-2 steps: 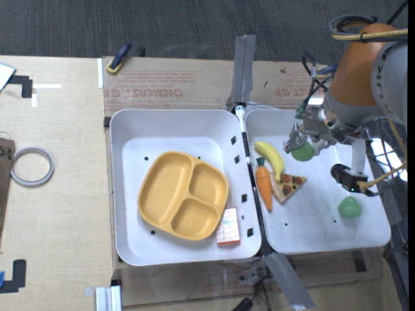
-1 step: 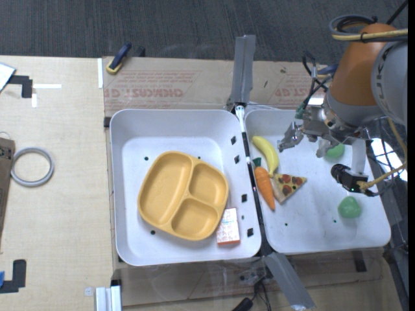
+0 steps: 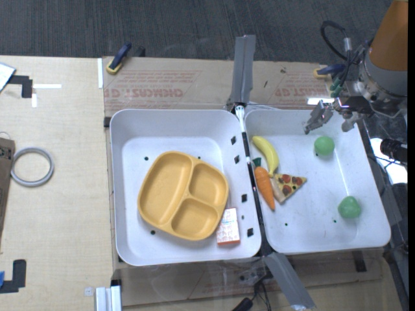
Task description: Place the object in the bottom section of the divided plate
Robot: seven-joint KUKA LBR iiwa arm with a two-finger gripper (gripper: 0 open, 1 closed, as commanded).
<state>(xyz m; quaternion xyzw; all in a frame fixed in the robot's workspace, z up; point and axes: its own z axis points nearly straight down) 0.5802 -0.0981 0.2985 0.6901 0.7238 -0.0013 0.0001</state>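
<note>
The gripper is seen over the top-right corner of the right bin, fingers spread apart w/ nothing between them. A green ball is seen just below the gripper, not touched by it. A second green ball is found lower right in the same bin. Along that bin's left side a banana, a carrot and a pizza slice are grouped close together. In the left bin a yellow divided plate is laid flat, all 3 sections bare; a small carton is set against its lower-right rim. A tape roll is left on the tabletop, far left.
</note>
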